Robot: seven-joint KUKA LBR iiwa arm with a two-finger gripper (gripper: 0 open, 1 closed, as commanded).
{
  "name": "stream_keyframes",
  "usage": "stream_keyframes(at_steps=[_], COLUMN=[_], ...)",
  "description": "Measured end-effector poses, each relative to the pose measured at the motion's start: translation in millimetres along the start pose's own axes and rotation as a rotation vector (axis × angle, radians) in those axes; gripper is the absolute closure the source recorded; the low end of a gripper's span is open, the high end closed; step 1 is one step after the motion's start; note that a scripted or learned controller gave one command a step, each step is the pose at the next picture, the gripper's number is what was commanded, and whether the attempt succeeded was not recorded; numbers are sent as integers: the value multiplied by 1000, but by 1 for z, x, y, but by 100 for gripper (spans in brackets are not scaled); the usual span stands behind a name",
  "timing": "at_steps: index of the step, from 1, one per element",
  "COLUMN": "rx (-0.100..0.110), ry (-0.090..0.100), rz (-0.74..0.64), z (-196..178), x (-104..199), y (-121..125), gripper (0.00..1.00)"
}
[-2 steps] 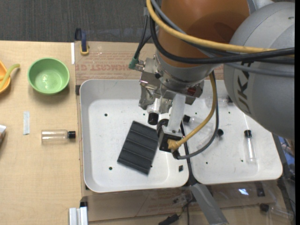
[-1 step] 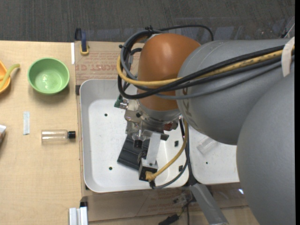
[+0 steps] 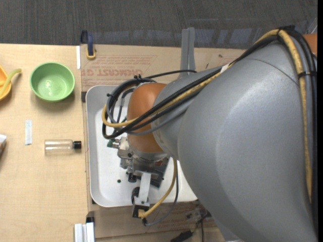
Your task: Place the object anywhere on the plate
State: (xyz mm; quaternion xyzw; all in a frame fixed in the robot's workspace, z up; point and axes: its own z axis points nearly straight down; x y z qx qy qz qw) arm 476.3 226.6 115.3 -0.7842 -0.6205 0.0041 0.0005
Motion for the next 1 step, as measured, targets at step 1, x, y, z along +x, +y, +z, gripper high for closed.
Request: stream_keyframes(at_steps=[1], rx=[-4], ry=[2], rz=[76], z=[-176], x=[-51], y=[13], gripper=[100])
